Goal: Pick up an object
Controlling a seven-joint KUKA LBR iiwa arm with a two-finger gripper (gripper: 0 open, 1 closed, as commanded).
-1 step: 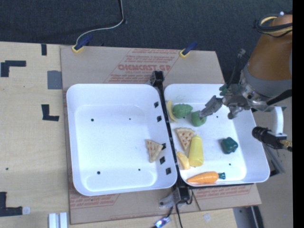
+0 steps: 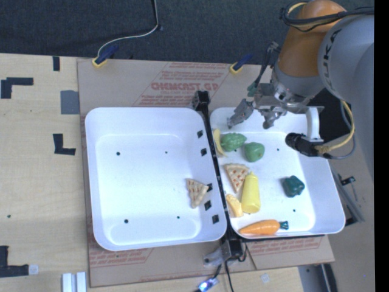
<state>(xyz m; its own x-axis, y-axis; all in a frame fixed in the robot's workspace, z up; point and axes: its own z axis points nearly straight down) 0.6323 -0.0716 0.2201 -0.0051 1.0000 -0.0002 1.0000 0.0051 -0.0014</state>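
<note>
The gripper (image 2: 251,118) hangs over the far edge of the right bin (image 2: 316,219), its jaws spread apart and holding nothing. Just below them lie two green vegetables (image 2: 233,142), with a yellow bottle (image 2: 250,193) and a carrot (image 2: 261,227) farther down.

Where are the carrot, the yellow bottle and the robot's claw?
carrot (image 2: 260,227), camera view, middle of its orange body.
yellow bottle (image 2: 250,193), camera view, middle of its body.
claw (image 2: 252,119), camera view, midway between its two fingertips.
</note>
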